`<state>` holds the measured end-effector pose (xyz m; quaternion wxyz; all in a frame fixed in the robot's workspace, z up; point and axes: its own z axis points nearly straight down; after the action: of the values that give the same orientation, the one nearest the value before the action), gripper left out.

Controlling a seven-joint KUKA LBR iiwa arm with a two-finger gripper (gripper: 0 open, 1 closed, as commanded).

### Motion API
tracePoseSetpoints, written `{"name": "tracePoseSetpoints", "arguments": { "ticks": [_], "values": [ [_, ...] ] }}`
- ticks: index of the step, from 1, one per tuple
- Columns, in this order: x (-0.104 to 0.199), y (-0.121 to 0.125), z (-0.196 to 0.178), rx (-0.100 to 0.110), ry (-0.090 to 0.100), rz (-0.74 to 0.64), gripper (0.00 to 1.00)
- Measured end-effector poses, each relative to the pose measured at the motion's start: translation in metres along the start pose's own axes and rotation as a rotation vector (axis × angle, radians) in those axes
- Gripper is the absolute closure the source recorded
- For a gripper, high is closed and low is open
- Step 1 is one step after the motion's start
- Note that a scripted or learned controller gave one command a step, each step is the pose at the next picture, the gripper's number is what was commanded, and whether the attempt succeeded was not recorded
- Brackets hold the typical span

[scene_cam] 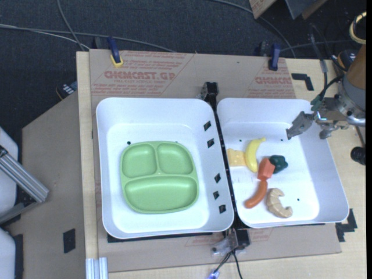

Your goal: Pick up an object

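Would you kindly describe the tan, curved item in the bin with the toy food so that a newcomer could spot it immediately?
Look at the right-hand white bin, the one holding a cluster of toy food rather than the green divided tray. Go to the end of that cluster nearest the camera. There lies the croissant, just right of the orange carrot: the only pale tan, crescent-shaped piece.
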<state>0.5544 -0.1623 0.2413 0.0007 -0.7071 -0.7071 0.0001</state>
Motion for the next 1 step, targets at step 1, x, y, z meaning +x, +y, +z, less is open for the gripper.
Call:
{"name": "tracePoseSetpoints", "arguments": {
  "ticks": [1],
  "values": [
    [0.0052,0.0020,0.0433,0.005,0.002,0.000,0.00]
  ]
}}
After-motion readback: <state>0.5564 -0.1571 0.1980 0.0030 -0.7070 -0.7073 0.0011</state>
